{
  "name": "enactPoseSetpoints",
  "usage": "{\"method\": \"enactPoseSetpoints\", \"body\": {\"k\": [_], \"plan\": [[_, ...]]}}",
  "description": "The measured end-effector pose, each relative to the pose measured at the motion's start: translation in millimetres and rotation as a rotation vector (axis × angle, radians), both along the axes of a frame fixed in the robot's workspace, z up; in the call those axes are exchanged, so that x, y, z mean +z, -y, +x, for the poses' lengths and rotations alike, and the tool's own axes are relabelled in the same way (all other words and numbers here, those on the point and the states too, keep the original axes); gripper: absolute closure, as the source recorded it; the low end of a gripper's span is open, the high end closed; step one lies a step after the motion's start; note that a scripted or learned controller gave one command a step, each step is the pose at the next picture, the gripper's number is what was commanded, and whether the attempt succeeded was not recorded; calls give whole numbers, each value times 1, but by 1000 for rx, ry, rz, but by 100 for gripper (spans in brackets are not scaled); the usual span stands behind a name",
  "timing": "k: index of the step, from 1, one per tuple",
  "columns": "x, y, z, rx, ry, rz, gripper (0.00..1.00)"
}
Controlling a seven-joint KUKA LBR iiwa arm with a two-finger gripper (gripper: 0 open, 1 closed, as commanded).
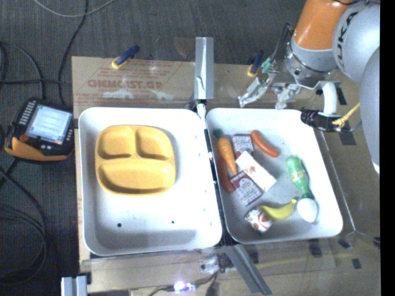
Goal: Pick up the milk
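Note:
The milk (pixel 255 171) is a white carton with a red edge. It lies flat in the middle of the right bin (pixel 327 184), between a carrot (pixel 226 158) and a green bottle (pixel 298 175). My gripper (pixel 267 97) hangs over the back rim of that bin, well behind the milk and apart from it. Its fingers (pixel 250 95) are spread open and hold nothing.
Around the milk lie two dark red cartons (pixel 242 143) (pixel 247 189), a sausage (pixel 265 143), a banana (pixel 279 211), a white egg (pixel 307 209) and a small can (pixel 258 220). The left bin (pixel 148 227) holds a yellow divided tray (pixel 136 159). A metal post (pixel 203 69) stands between the bins at the back.

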State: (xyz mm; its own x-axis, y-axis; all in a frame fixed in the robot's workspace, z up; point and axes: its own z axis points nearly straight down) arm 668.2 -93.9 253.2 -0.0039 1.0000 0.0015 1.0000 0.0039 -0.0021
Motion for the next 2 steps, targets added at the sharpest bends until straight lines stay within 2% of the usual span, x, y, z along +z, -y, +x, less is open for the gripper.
{"method": "enactPoseSetpoints", "body": {"k": [1,2], "plan": [[-112,14,-41,84,-1,-1,0],[-163,4,-97,152,14,-4,0]]}}
